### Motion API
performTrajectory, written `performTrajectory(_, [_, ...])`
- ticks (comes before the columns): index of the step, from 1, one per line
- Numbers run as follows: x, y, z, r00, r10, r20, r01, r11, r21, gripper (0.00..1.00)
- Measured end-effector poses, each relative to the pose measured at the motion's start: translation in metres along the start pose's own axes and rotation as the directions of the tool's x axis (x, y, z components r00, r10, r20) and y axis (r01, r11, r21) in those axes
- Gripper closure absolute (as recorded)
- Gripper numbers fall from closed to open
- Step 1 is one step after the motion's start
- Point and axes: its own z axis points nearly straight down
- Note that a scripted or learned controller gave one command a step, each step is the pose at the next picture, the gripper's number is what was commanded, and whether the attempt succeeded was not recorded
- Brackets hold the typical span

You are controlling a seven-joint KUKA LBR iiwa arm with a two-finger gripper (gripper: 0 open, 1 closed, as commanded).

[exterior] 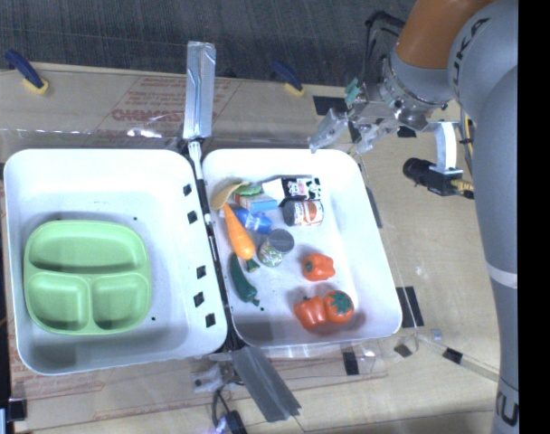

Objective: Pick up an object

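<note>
Left bin just has a green divided tray. Right bin holds a carrot, small can, orange peppers and a tomato. The gripper hovers over its far rim, fingers spread apart with nothing between them.

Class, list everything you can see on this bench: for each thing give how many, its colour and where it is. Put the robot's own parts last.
Bins: two, white, side by side on the bench.
Divided tray: one, green, in the left bin.
Carrot: one, orange, right bin, near its left wall.
Banana: one, yellow, right bin, upper left corner.
Can: one, dark red with a white label, right bin, upper middle.
Peppers: two, orange-red, right bin, lower right.
Dark green vegetable: one, right bin, below the carrot.
Clamps: two, blue and yellow, back edge of the bench.
Arm: one, grey with an orange band, at right.
Tool: one, above the right bin's upper right corner.
</note>
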Motion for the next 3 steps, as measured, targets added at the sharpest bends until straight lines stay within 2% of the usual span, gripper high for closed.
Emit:
performTrajectory(1, [0.019, -0.037, 0.152, 0.999, 0.033, 0.002, -0.033, 0.999, -0.020, 0.00])
performTrajectory(2, [0.018, -0.036, 0.140, 1.000, 0.031, 0.005, -0.031, 0.999, -0.022, 1.00])
performTrajectory(3, [0.049, -0.007, 0.069, 0.970, 0.242, -0.001, -0.242, 0.970, -0.004, 1.00])
